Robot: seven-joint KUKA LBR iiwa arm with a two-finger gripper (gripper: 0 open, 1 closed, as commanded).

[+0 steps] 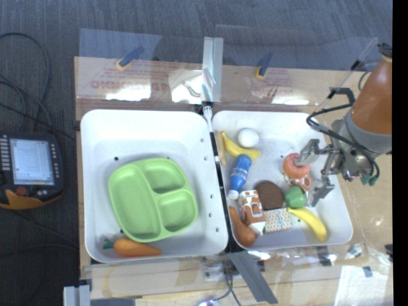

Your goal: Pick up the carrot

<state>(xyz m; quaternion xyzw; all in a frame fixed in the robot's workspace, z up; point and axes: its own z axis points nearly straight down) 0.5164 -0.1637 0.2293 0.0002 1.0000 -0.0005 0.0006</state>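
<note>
Bench with two bins (89, 171). We've got the gripper (317, 171) spread open and empty over the right bin. The carrot (134, 248) lies near-left, well apart.

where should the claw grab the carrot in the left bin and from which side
Probably the carrot's thick middle, coming straight down from above. It lies flat and lengthwise along the left bin's near wall, beside the green plate, so the fingers would best straddle its narrow width.

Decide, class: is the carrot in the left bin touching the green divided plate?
Cannot tell. In the camera view the carrot lies at the front rim of the green divided plate, but no clear contact or gap shows between them.
</note>
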